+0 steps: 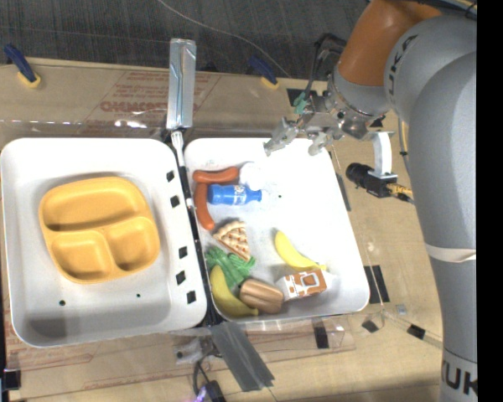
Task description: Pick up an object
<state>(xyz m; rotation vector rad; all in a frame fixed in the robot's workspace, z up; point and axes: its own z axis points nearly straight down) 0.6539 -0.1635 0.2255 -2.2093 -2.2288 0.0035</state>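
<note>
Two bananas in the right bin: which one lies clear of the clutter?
The banana right of centre lies mostly on bare floor; the other banana, at the front-left corner, is partly covered by the leafy green toy.

The gripper (pixel 298 137) hangs over the right bin's (pixel 339 224) far rim. Below and left of its fingers lie a bottle (pixel 235 194) and sausages (pixel 206 193); bananas (pixel 295 254) lie nearer the front rim. The tray (pixel 98 227) sits in the left bin (pixel 25 308).

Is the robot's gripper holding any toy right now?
No. The gripper hangs open over the right white bin's far edge, nothing between its fingers.
</note>
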